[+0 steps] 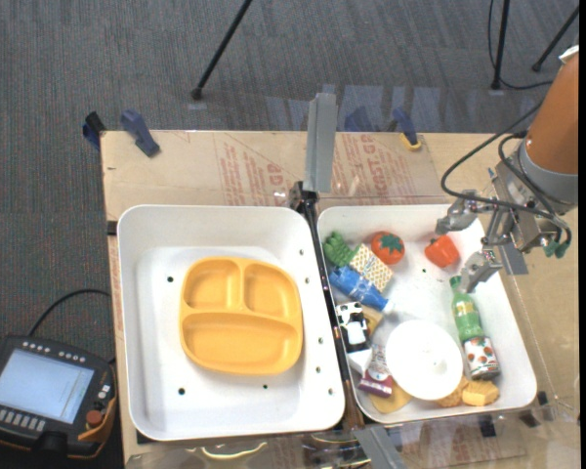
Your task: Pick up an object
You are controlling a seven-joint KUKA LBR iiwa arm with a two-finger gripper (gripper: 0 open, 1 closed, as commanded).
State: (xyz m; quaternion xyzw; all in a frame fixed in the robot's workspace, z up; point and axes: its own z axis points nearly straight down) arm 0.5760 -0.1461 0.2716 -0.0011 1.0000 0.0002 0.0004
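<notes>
My gripper point(453, 254) hangs over the right bin point(521, 335), near its far right side, with its two fingers spread apart. A small orange-red object point(441, 251) sits in the gap between the fingertips; neither finger visibly presses on it. Just beside it are a red tomato-like toy point(388, 246) to the left and a green bottle point(465, 314) below the lower finger point(474, 272). The grey arm with its orange band point(565, 115) comes in from the right edge.
The right bin also holds a white round lid point(424, 359), a blue packet point(357, 287), a green toy point(337, 249), a checked yellow box point(370, 267), a small can point(481, 356) and crackers point(480, 392). A yellow divided plate point(242, 315) lies in the left bin point(146, 252).
</notes>
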